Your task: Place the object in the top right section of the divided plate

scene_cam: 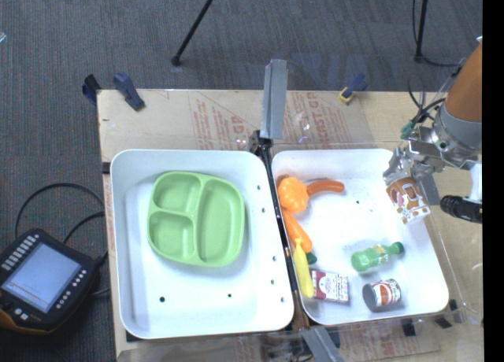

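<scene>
Camera view: one look down on both bins, arm entering from the right.
Left bin (126, 195): held the green divided plate (197, 219), all sections bare.
Plate target: the top right section, judged to be the long compartment on the plate's right side.
Right bin (354, 171): held an orange pepper (290, 192), a carrot (298, 230), a banana (302, 272), a green bottle (376, 256), a red carton (331, 286) and a can (383, 295).
Gripper (409, 175): sat over the right bin's far right rim, its fingers closed on a small can (408, 199) with a white and orange label.
Small can, place: between the fingers, tilted, raised above the bin, well apart from the plate.
Small can, handling: judged rigid, smooth and fairly light; slippery on its curved wall, unlikely to break.
Small can, hold: best across the middle of the wall, fingers square to it, so it cannot swing.
Risk: a tilted can may roll once set down in the section.
</scene>
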Controlling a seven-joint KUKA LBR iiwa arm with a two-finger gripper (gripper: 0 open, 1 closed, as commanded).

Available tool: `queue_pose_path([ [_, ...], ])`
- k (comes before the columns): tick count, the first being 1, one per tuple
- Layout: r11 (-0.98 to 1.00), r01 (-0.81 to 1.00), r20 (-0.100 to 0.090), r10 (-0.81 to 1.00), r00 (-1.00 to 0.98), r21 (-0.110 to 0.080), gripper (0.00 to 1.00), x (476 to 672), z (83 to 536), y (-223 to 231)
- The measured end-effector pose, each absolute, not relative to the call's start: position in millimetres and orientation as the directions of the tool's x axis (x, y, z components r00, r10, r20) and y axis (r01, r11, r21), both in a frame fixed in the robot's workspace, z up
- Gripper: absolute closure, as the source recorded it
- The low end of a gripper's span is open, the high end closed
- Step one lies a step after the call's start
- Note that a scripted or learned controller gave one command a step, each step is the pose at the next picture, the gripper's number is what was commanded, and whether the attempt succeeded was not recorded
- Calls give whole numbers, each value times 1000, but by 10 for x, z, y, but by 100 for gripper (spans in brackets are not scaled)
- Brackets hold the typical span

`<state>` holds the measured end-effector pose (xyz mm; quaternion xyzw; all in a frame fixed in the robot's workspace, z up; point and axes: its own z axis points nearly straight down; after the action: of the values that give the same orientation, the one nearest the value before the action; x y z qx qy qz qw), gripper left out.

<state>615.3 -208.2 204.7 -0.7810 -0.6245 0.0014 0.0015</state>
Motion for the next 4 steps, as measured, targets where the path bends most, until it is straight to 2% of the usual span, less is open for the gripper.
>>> queue_pose_path([
  [1, -96, 995, 1, 995, 96, -2, 100, 6405, 967, -1886],
  [2, -360, 933, 0, 933, 360, -2, 100, 6440, 870, -1762],
  [3, -534, 845, -1, 845, 534, -5, 100, 6437, 869, -1406],
  [4, -756, 654, -2, 654, 756, -4, 100, 6440, 866, -1597],
])
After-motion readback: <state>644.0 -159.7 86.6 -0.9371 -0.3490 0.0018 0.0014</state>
